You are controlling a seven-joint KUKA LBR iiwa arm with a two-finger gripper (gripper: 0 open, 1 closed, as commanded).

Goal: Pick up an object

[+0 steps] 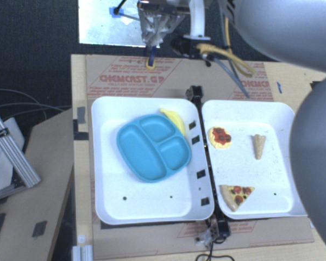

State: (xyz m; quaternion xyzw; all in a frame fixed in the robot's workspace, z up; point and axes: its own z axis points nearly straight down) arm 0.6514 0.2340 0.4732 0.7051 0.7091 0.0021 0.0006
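The gripper (pixel 151 52) is seen above the far bench edge, beyond the left bin (pixel 106 200). Its state cannot be told

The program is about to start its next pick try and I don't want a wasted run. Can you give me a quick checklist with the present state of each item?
1. Claw above the bins, away from objects: ok.
2. Claw holding nothing: cannot tell.
3. Blue tray lying flat in the left bin: ok.
4. Banana free to grasp: not ok, tucked against the tray.
5. Pizza slice, cone and small round pizza well apart in the right bin: ok.
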